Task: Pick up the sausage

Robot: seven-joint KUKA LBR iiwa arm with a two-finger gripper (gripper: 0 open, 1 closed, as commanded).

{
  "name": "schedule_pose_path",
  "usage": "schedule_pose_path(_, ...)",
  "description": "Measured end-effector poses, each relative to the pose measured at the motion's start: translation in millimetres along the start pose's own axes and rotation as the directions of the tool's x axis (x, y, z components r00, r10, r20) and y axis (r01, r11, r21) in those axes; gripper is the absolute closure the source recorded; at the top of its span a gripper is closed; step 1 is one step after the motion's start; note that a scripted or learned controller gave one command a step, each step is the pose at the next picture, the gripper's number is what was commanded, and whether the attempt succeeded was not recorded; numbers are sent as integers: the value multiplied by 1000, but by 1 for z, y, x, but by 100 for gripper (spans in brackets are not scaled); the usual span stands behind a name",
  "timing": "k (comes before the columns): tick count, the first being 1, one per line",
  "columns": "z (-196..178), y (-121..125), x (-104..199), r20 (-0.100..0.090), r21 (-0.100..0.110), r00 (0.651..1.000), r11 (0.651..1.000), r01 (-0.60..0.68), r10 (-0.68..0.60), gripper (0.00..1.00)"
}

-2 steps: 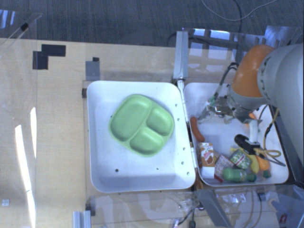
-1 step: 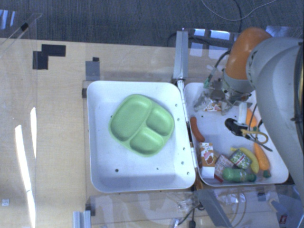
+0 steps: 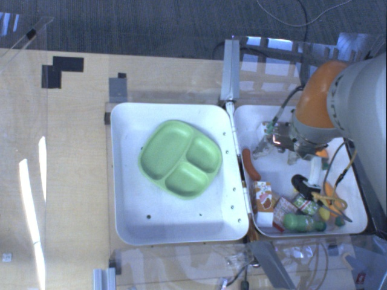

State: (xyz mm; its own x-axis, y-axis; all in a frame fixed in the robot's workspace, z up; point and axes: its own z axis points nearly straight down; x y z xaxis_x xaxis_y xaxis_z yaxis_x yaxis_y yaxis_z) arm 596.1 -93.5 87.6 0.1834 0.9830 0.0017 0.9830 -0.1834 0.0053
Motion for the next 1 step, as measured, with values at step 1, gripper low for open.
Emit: schedule_pose_path(1,1,14,9,1,0,993,993,-117,117,0)
